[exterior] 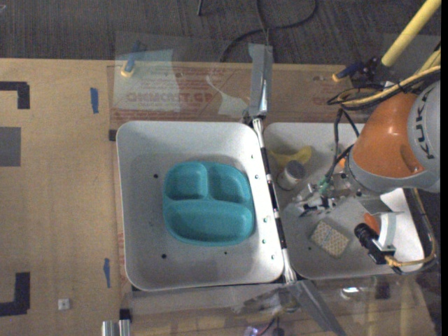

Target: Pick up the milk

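Where arm (392,145) overhangs right bin (308,261) | cup (290,174), waffle (329,237) nr claw (318,200)

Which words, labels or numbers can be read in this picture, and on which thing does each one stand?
"KU": large dark letters on the grey arm, cut off at the picture's edge.
Faint reddish print on the clear sheet behind the left bin: too blurred to read.
The teal tray, the things in the right bin and the blue tape marks bear no readable text.

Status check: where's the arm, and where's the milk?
Arm over right bin, gripper low inside. Milk not identifiable among the small items there. Teal tray in left bin, untouched.
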`<action>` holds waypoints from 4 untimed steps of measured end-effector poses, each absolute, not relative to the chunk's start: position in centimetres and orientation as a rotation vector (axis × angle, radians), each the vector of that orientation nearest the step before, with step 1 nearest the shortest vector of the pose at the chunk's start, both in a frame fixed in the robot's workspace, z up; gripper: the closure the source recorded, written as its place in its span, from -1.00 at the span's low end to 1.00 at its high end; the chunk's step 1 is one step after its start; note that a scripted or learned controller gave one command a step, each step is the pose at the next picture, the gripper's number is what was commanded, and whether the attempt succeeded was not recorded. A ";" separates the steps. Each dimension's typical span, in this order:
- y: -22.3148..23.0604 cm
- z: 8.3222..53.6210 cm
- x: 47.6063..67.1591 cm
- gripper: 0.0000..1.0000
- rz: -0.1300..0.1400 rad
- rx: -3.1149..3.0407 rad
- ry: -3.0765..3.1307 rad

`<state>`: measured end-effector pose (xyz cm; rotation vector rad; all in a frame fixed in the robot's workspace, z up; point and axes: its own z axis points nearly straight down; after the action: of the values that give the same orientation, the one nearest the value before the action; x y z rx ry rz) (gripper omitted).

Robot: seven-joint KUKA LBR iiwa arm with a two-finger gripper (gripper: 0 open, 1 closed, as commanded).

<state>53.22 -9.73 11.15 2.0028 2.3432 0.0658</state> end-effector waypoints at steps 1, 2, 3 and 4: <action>-12.1 11.1 54.2 -1.00 0.063 2.007 2.363; -12.3 11.0 54.5 -1.00 0.055 1.931 2.421; -14.7 11.1 53.2 -1.00 0.053 1.760 2.537; -12.3 11.0 55.6 -1.00 0.032 1.898 2.441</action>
<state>55.60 -12.32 11.04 1.8980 2.4406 0.0319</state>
